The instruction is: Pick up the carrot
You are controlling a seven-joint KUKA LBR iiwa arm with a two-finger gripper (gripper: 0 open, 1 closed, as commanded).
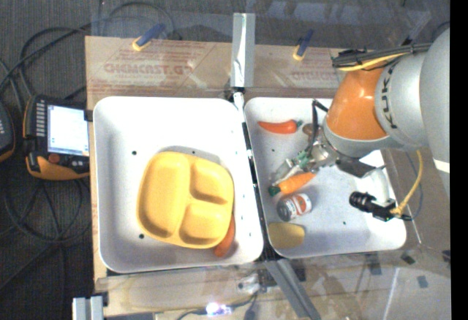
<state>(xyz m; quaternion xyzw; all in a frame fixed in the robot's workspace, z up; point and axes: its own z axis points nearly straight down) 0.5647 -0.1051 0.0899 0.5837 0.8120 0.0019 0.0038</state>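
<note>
Carrot (pixel 296 183) in right bin (pixel 380 238), long axis slanted, green top lower-left, tip upper-right. Gripper (pixel 316 155) just above-right of tip; grip state cannot tell.

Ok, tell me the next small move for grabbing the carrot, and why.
Probably a short shift down-left in the camera view, then descend. The gripper sits at the upper right end of the carrot in the right bin, not over its middle, and a small can lies close below it.
</note>
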